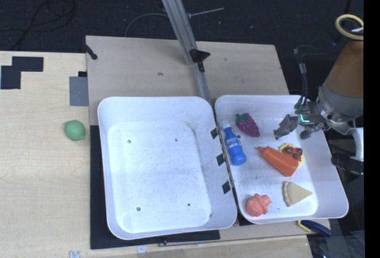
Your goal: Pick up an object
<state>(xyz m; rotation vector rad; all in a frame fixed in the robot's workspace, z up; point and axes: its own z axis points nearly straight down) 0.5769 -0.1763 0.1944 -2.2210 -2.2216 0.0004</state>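
Table (47, 150): two white bins are carried. Left bin (157, 111). Right bin (332, 191): blue bottle (233, 145), orange carrot (279, 160), purple grapes (247, 124) are held. Gripper (295, 126), right of frame above the carrot: fingers spread, nothing is gripped. Risk: crowded items may be nudged, so the grasp is missed.

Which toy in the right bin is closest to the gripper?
The small yellow-and-red toy, just below the gripper and touching the orange carrot. The purple grapes, blue bottle, pink toy and tan wedge lie farther off.
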